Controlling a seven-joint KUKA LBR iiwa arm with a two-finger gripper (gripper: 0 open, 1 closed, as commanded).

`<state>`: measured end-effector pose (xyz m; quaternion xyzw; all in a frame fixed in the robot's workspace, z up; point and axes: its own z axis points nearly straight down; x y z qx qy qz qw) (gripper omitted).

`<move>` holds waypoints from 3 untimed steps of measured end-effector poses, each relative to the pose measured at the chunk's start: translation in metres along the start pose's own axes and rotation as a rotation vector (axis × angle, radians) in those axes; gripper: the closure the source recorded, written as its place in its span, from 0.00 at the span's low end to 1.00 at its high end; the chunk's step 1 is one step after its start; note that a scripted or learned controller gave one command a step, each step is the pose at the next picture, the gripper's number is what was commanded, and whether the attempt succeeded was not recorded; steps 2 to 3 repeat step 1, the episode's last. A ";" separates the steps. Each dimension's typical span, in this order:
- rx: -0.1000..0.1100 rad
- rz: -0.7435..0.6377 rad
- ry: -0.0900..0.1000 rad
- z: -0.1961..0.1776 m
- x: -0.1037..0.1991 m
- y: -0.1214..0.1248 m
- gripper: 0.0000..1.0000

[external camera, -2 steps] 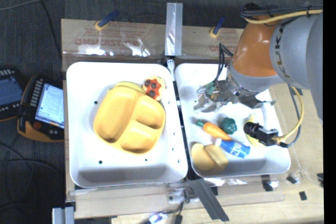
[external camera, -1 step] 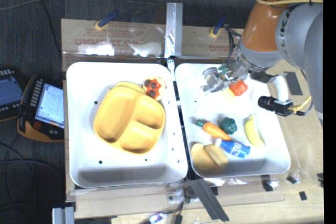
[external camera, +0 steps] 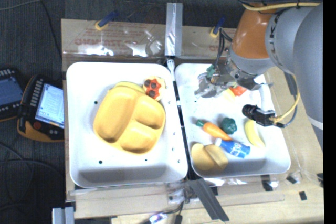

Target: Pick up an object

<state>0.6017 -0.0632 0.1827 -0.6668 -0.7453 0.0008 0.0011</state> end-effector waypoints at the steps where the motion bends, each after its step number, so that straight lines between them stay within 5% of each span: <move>1: 0.001 -0.004 -0.002 -0.008 0.035 -0.035 1.00; 3: 0.001 -0.004 -0.002 -0.008 0.035 -0.035 1.00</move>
